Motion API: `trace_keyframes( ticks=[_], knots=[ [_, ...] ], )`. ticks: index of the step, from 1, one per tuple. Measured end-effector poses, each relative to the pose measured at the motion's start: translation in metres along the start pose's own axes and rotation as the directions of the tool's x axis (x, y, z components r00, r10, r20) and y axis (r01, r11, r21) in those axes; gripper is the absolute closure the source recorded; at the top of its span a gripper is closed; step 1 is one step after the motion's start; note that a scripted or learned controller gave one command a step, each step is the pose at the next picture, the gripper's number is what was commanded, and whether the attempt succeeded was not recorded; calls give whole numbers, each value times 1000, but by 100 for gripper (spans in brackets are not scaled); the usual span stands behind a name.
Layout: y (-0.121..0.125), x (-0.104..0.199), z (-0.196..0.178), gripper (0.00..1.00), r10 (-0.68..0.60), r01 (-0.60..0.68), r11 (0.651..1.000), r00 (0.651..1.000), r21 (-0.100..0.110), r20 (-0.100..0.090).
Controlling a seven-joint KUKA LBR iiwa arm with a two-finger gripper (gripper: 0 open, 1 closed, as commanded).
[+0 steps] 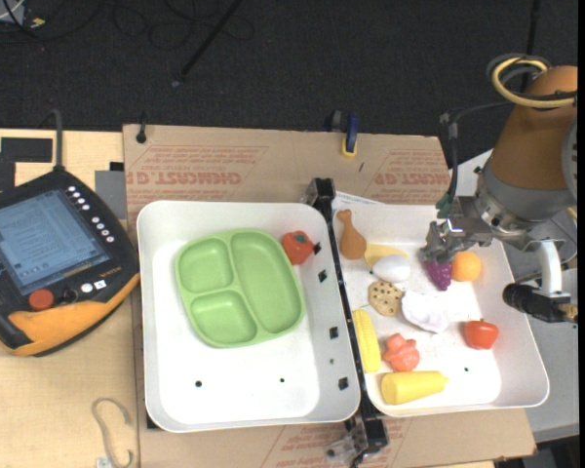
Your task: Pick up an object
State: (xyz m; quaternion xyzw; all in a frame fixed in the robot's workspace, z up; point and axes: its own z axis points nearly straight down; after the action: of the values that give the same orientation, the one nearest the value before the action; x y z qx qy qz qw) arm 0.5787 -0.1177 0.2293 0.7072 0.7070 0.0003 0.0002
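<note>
Cardboard-covered bench (224, 169) carries two white bins; the left bin (166, 359) holds a green divided plate (239, 289); the right bin (526, 373) holds toy food. Gripper (447, 252) sits low at the bin's twelve o'clock, touching purple grapes (440, 273), whose long axis runs twelve-to-six; grip state I cannot tell; lifting seems not yet done.

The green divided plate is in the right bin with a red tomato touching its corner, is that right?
Not quite. The camera view shows the green divided plate in the left bin, not the right one. The rest holds: the red tomato sits against the plate's upper right corner.
</note>
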Motion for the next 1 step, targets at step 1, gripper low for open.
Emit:
trace_keyframes(
  ticks=[1],
  knots=[
    [-7, 31, 10, 100, -2, 2, 1000, 1000, 5, -1]
  ],
)
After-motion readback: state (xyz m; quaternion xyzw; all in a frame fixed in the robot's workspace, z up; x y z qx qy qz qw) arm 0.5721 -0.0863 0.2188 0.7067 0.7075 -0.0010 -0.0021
